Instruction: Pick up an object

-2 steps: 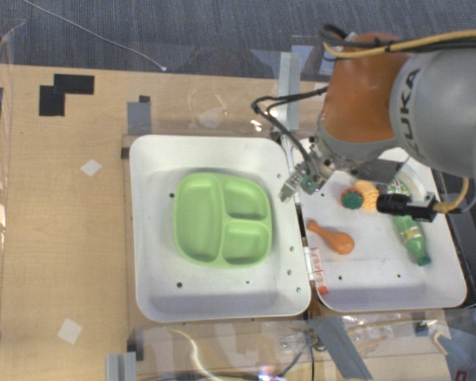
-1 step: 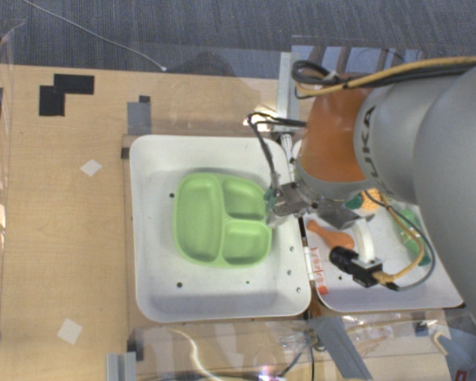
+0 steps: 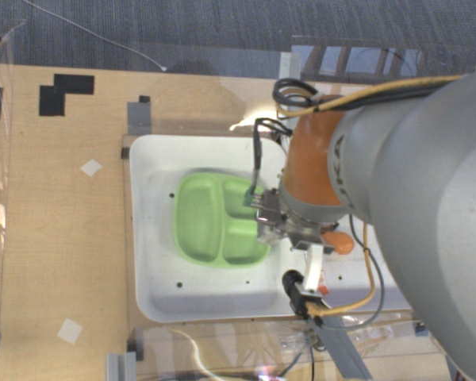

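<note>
Here the claw (image 3: 263, 222) sits over the green tray's (image 3: 210, 221) right edge; I cannot tell its grip.

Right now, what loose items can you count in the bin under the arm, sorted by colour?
Green: 1, a divided tray on the white bin floor.
Orange: 1, a small object partly hidden behind the wrist.
Total: 2 visible; the arm may cover more.

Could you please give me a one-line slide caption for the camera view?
KUKA arm reaches over a green divided tray lying in a white bin.
</note>
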Controlling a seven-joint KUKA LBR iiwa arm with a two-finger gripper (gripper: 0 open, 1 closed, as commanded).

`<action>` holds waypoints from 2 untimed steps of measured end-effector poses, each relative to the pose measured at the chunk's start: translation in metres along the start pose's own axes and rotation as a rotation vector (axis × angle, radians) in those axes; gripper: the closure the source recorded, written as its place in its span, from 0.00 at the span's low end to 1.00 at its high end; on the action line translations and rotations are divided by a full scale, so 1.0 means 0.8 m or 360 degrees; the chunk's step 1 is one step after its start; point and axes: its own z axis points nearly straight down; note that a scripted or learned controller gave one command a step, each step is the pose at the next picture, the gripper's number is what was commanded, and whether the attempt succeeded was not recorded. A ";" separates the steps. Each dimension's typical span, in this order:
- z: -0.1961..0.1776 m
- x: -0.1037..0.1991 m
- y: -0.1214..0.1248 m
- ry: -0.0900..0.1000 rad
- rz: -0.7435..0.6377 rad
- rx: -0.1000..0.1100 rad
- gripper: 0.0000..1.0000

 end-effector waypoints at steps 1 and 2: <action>-0.011 0.086 0.001 0.0001 0.0528 0.0000 1.00; 0.108 0.140 -0.024 0.0041 0.1141 -0.0029 1.00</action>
